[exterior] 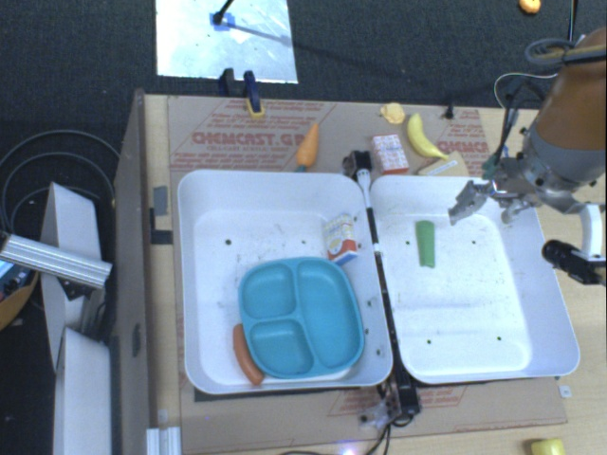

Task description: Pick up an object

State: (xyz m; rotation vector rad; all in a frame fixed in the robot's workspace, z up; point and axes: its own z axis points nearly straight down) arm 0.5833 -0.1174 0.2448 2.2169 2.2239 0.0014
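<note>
We're looking down on the bench w/ two white bins side by side. In the left bin we've got a blue divided plate sitting toward 6 o'clock, three compartments showing. Just off the plate's 8 o'clock edge lies an orange hot dog, touching or nearly touching the rim; can't call it. At the plate's 1 o'clock there's a small carton, white w/ red and blue print, tilted, close to the bin's right wall. Over to the right bin: a green stick-shaped piece lies flat on the floor, long axis running 12 to 6, in the bin's upper-left part. That's the nearest pick candidate. The gripper hangs at the right bin's 12 o'clock rim, up and to 2 o'clock of the green piece, apart from it, nothing seen between its fingers. Open or clenched? We can't tell from this angle; the metal parts blur together. Arm's orange band sits at 2 o'clock of the view. Beyond the bins, on the brown board: a carrot at 12 o'clock of the left bin, a small pink-and-white box and a banana nr the top of the right bin.
</note>
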